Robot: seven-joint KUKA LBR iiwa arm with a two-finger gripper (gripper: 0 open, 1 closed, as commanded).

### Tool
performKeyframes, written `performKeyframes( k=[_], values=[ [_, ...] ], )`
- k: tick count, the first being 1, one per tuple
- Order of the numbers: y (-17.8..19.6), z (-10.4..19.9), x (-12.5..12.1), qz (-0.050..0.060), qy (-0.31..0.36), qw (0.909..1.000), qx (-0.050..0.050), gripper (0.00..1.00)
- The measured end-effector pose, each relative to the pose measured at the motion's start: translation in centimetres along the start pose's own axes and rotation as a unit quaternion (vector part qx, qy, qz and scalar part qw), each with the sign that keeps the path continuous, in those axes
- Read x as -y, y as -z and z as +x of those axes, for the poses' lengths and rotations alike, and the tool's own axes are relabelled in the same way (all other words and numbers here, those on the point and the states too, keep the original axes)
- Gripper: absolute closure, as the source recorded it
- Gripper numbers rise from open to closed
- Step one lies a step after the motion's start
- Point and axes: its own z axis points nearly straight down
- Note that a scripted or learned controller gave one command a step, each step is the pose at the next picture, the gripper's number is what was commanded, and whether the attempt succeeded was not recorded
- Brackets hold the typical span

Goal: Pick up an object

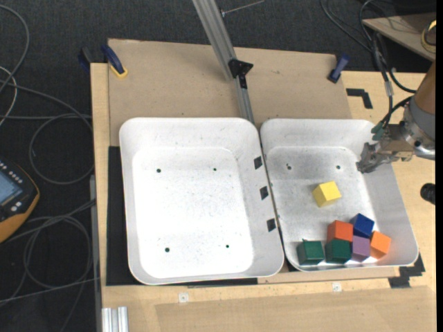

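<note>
The gripper (368, 159) hung at the right of the frame, over the upper right rim of the right bin (304, 131). Whether it was wide or narrow could not be told at this size and angle; nothing was visible in its grasp.

The candidate objects all lay in the right bin. The yellow cube (327, 193) sat alone near the bin's centre, well apart from the others and rotated slightly against the bin's edges. A cluster occupied the lower right corner of the bin: two green cubes (313, 252) side by side, an orange-red cube (340, 230), a blue cube (363, 223), a purple cube (360, 246) and an orange cube (380, 242), touching or nearly touching one another. The left bin (190, 199) held no cubes.

Handling assessment: the cubes appeared to be small, rigid, light blocks with flat faces, not fragile. Smooth faces may slip under a shallow or off-centre pinch.

Recommended hold: the yellow cube was judged the easiest target, because clear floor surrounded it on all sides. The hold should close on two opposite flat faces, aligned to the cube's rotation, low on its sides. The clustered cubes offered little clearance; a descent there risked landing on a neighbour or pushing blocks against the bin wall.
</note>
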Motion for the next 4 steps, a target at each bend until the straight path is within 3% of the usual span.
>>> performKeyframes(
  k=[1,3,4],
  values=[
    [0.0,0.0,-0.1,0.003,0.0,1.0,-0.001,1.0],
    [-0.4,10.8,-2.5,0.004,0.002,1.0,-0.002,1.0],
    [0.1,16.4,-5.0,0.003,0.003,1.0,-0.003,1.0]
  ],
)
